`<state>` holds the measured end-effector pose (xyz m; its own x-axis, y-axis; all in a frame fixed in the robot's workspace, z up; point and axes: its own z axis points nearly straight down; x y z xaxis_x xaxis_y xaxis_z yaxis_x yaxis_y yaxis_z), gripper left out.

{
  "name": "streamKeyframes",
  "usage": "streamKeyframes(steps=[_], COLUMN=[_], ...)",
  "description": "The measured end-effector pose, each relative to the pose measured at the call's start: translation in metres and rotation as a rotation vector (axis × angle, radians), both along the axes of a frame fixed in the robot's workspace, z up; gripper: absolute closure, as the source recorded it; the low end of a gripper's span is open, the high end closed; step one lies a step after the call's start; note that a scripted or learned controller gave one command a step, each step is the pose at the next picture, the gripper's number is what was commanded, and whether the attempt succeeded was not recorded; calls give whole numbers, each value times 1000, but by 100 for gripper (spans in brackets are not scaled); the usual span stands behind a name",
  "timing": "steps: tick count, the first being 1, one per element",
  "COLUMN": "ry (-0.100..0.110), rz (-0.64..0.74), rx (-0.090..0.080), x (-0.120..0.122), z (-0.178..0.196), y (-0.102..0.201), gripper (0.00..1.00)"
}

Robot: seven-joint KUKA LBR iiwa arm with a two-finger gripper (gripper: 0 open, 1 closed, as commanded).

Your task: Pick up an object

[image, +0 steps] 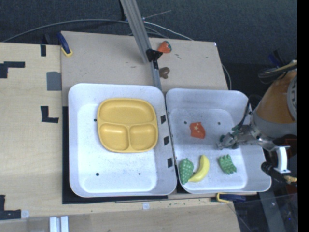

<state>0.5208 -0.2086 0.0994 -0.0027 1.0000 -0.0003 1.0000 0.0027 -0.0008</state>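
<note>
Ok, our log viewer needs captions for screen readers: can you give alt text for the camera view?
A grey robot arm's gripper hovers low in the right white bin, above a green toy and beside a red toy, a banana and another green item. The left white bin holds a yellow divided plate.

Illumination is even and diffuse from overhead. The white bins (pixel 77 129) appear bright without blown-out glare. Shadows are soft and short beneath the yellow tray (pixel 128 124). Overall sharpness is moderate with slight softness; the dark floor (pixel 231 13) shows fine noise.
</note>
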Motion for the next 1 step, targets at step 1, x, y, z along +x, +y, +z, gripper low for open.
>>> streamKeyframes(steps=[1], ry=[-3], rz=[-2], rx=[-1], x=[0], z=[42], y=[-1], gripper=[100])
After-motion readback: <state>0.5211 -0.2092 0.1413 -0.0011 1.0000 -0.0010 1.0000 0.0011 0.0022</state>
